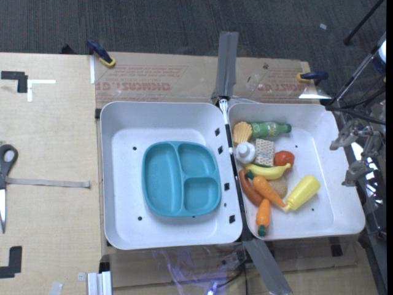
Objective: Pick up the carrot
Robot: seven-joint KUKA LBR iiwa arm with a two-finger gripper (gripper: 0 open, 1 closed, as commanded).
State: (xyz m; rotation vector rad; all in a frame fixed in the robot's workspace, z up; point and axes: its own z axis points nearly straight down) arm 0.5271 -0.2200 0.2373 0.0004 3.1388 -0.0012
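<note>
Two orange carrot-like pieces lie in the right bin (325, 223). The small carrot (263, 214) has a green tip pointing to the bin's front edge. A longer orange piece (269, 190) lies at a slant just above it, resting against a yellow squeeze bottle (302, 192). My gripper (358, 154) hangs over the right rim of that bin, well to the right of the carrots and apart from every toy. Nothing shows held in it.
A banana (268, 171), a tomato (284, 158), a green bottle (269, 128), a cracker (264, 150) and a reddish sausage (248, 188) crowd the right bin's left half. The left bin (116, 165) bears a teal divided plate (182, 178). Scissors (5, 165) lie on the bench at far left.
</note>
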